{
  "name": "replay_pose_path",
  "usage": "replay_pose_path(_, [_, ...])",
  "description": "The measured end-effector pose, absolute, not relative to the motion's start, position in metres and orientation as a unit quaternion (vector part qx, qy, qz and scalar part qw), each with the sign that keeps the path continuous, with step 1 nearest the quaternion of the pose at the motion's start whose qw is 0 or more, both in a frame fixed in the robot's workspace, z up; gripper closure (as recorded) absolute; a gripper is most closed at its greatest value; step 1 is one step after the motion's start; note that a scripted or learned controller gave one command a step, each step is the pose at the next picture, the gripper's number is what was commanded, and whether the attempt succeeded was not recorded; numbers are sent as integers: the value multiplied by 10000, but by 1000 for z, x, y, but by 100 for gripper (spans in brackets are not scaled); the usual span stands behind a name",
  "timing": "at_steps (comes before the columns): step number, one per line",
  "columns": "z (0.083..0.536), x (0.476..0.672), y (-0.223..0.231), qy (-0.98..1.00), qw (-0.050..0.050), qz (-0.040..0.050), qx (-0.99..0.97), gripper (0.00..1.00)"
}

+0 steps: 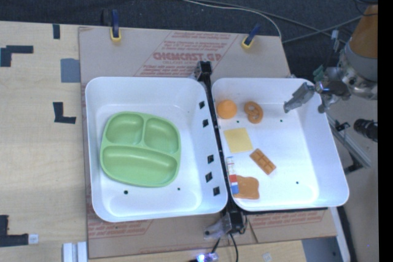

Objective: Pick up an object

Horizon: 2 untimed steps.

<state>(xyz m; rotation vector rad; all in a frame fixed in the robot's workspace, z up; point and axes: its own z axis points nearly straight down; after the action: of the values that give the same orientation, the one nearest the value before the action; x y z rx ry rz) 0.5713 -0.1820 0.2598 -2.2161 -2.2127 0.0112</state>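
Camera view: gripper (310, 99) hangs over right bin (319, 150) upper right corner, fingers spread apart, nothing between them. Below and left in same bin: orange ball (227, 109), pretzel (253, 111), yellow square (238, 139), brown waffle piece (263, 161), tan piece (246, 187). Left bin (98, 193) bears green divided plate (140, 149).

Plate (140, 149) in left bin (98, 95), food pieces (238, 139) in right bin (319, 169)
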Motion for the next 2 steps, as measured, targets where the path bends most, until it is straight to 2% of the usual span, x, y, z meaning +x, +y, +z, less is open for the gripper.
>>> replay_pose_path(1, [266, 573, -182, -7076, 2, 5, -7066, 0])
replay_pose_path(2, [210, 582, -178, -7079, 25, 22, -7063, 0])
